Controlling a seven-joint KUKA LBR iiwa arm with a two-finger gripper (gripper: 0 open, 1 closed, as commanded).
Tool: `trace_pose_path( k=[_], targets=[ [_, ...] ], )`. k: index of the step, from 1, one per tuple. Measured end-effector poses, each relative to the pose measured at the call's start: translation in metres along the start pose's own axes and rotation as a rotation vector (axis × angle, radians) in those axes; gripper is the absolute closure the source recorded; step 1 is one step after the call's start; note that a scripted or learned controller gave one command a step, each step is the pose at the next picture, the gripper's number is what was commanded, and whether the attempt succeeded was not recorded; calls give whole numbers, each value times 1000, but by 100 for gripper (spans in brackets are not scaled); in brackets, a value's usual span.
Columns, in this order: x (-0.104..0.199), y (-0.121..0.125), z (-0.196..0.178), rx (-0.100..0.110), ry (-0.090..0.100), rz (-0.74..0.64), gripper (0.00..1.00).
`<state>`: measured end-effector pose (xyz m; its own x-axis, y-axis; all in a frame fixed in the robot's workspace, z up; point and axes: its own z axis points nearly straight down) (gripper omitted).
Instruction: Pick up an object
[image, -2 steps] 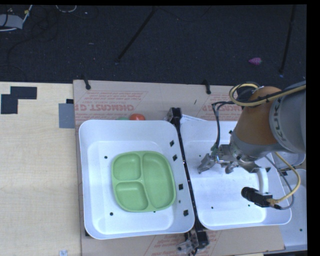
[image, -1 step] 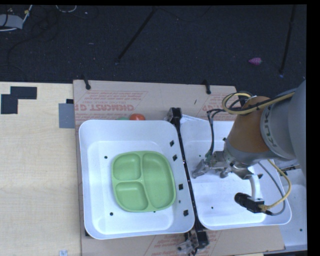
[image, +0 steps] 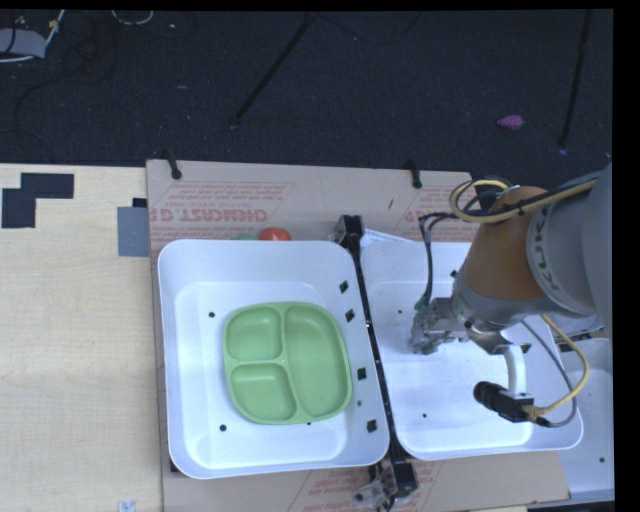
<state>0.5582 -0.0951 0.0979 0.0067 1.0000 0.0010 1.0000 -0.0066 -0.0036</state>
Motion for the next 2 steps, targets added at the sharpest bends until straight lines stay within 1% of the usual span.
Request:
trace_pose_path(
  k=[1,2],
  targets=[
    [-2,4,-43,-4,-1,-5,100],
    [3,8,-104,-7,-1,-7,100]
  ],
)
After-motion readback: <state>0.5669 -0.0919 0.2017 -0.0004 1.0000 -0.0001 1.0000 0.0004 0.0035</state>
